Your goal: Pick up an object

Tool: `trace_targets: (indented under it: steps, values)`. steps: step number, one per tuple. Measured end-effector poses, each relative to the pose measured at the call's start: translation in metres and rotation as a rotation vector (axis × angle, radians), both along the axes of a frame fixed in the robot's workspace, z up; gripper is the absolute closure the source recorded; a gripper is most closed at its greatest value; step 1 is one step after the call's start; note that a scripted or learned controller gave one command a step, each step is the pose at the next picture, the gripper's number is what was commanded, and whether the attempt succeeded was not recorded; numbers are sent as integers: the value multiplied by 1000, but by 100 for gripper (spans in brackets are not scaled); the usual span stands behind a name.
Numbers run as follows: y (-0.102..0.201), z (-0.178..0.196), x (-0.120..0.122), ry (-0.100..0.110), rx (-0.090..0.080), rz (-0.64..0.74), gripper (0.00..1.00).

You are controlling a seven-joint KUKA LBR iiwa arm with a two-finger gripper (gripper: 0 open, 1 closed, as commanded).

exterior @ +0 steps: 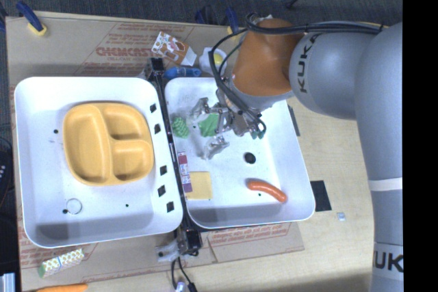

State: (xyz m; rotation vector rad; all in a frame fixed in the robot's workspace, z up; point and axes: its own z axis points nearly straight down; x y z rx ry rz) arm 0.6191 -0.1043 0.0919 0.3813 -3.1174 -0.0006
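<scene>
Gripper [213,128] low in right bin [291,174], fingers clamped on green toy [208,124]; hot dog [266,191] lies beyond fingertips.

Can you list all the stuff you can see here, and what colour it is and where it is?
bins: two, white, side by side on the bench
divided tray: one, yellow, left bin
clear ring: one, left bin, near corner
green toys: two, right bin, by the gripper
yellow square: one, right bin
orange sausage-shaped piece: one, right bin
black disc: one, right bin
arm: one, grey with orange band
gripper: one, metal, low in right bin
</scene>
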Motion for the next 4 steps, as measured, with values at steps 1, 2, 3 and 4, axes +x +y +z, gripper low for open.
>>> trace_targets:
  steps: [1,2,3,4]
  values:
    - [6,1,-20,-3,-6,362,0]
    - [-5,0,-30,3,1,513,0]
    - [-20,0,38,-2,0,688,0]
    - [-7,0,-7,1,2,843,0]
